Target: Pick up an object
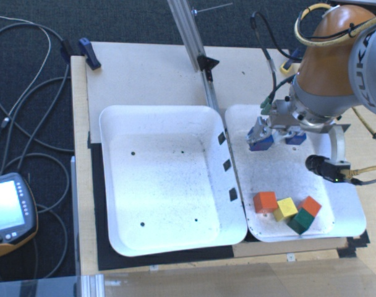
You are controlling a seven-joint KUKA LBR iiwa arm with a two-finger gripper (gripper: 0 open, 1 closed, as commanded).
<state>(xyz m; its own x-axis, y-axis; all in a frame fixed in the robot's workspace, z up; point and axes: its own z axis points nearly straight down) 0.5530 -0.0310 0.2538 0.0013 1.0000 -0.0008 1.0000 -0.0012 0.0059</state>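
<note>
You can read part of the maker's name, the letters "KU", on the grey arm beside its orange band. Count two white bins: the left bin and the right bin. Four blocks sit in the right bin's near corner, clustered and touching: an orange block, a yellow block, a green block and a red-orange block. The gripper, blue at its tips, hangs over the right bin's far part, well apart from the blocks; you cannot tell its state from here.
</note>
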